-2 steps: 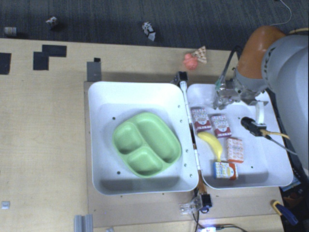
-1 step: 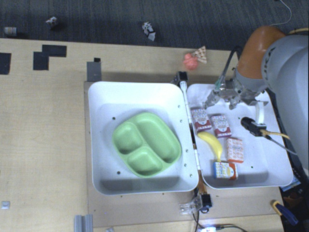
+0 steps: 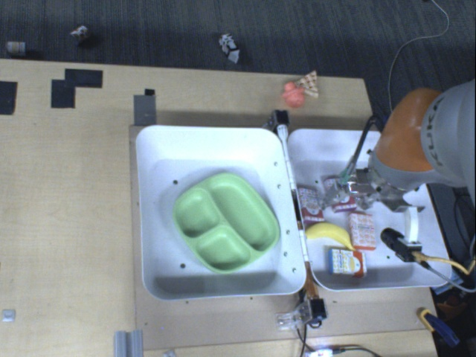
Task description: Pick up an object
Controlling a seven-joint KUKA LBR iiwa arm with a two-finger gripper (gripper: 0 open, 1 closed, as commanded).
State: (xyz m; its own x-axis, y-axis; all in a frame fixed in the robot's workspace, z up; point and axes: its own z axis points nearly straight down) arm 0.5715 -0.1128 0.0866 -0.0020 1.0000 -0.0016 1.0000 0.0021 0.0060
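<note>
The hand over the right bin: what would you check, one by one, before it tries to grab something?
1. Hand is over the right bin, where the objects lie: ok.
2. Things are within reach below it: a banana, a small carton, a red-and-white packet: ok.
3. Fingers open and ready: cannot tell, the picture is too blurred there.
4. One object singled out under the hand: not ok, wrappers and packets crowd together.
5. Hand free of any load: cannot tell.
6. Left bin holds a green divided tray, away from the arm's path: ok.
</note>
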